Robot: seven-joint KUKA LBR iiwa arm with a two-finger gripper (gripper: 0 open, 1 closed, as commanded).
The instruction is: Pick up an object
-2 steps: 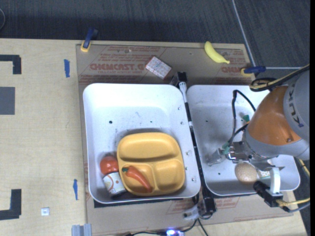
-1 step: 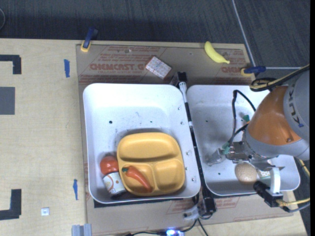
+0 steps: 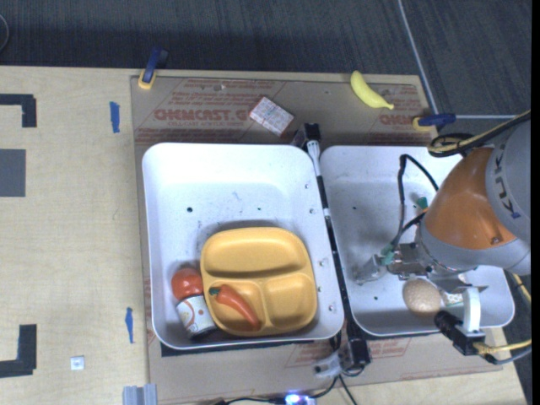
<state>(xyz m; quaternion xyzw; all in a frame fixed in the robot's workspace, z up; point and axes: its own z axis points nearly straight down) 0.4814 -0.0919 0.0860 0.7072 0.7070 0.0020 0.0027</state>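
Gripper [image 3: 381, 264] low in the right-hand bin [image 3: 363, 175], reached in from the right on a grey arm with an orange band [image 3: 466, 205]; whether it is wide, narrow or holding anything cannot be told from this angle, as the wrist covers much of it. A pale, egg-like object [image 3: 420, 295] lies on the bin floor just beside the gripper and partly under the wrist, apparently the target, and it looks not yet lifted, so the pick seems barely begun. In the left bin [image 3: 169, 175] sit a yellow divided tray [image 3: 261, 268] with an orange-red pepper-like piece [image 3: 234, 304] on it, a red-topped item [image 3: 186, 283] and a small can [image 3: 195, 314] beside it. On the table beyond the bins lie a banana [image 3: 369, 91] and a small box [image 3: 271, 115]. Cables [image 3: 413, 171] trail near the wrist and may crowd the lift.
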